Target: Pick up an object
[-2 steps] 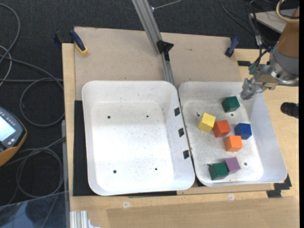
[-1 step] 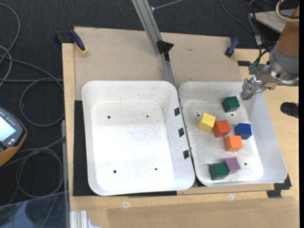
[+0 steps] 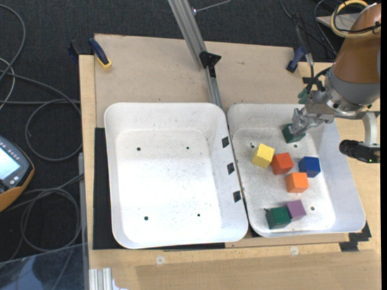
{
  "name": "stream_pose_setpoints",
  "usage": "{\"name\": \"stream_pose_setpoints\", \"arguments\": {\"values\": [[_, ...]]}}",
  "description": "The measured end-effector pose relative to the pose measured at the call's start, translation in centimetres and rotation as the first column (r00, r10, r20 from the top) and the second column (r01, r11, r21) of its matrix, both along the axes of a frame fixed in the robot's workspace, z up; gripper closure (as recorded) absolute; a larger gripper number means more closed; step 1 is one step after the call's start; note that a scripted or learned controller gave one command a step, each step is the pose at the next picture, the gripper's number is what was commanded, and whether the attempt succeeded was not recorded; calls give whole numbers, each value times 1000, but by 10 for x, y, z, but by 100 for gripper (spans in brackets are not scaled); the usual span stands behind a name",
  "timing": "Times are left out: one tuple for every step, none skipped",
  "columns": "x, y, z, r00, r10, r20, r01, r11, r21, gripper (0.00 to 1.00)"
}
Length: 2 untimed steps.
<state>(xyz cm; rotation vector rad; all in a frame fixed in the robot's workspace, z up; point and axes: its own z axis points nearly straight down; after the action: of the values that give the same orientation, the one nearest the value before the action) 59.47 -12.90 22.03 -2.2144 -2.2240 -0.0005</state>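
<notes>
Camera view: the right bin (image 3: 338, 219) holds six blocks. The claw (image 3: 295, 132) hangs over its far part; whether it is open or closed I cannot tell. The yellow block (image 3: 263, 155) lies nearest, just left and nearer the camera, apart from it.

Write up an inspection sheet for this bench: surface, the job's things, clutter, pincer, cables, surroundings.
Surface: wooden board bearing a left bin and a right bin, side by side.
Job's things: all in the right bin: yellow block, red block, blue block, orange block, purple block, green block.
Clutter: nothing seen in the left bin beyond dark specks.
Pincer: pincer low over the right bin's far end, above the blocks; whether it holds anything cannot be told.
Cables: loose cables on the floor to the left.
Surroundings: blue clamps at the board's far corners; handheld screen device at the left edge.
</notes>
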Motion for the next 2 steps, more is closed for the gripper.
{"name": "stream_pose_setpoints", "arguments": {"values": [[-24, 58, 1, 1000, 2, 0, -2, 1000, 1, 100], [-42, 100, 1, 1000, 1, 0, -1, 1000, 0, 100]]}}
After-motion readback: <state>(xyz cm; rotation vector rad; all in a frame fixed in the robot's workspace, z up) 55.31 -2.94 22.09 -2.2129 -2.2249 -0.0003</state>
